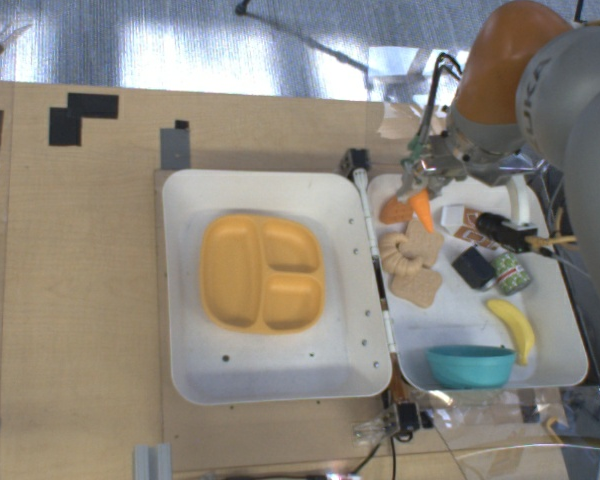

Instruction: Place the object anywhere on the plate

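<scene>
Carrot (421,208), orange, sits at the top of the right bin (560,363), directly under the gripper (420,180). Gripper is right above it, poss. touching; can't tell its state or whether it has the carrot. Just beside: orange slice (393,210) to the left, tan bread pcs (413,260) below. Further out in same bin: black block (473,266), green can (512,275), banana (514,328), teal bowl (469,365). Yellow divided plate (262,272) lies in the left bin (280,373), well apart from the carrot.
</scene>
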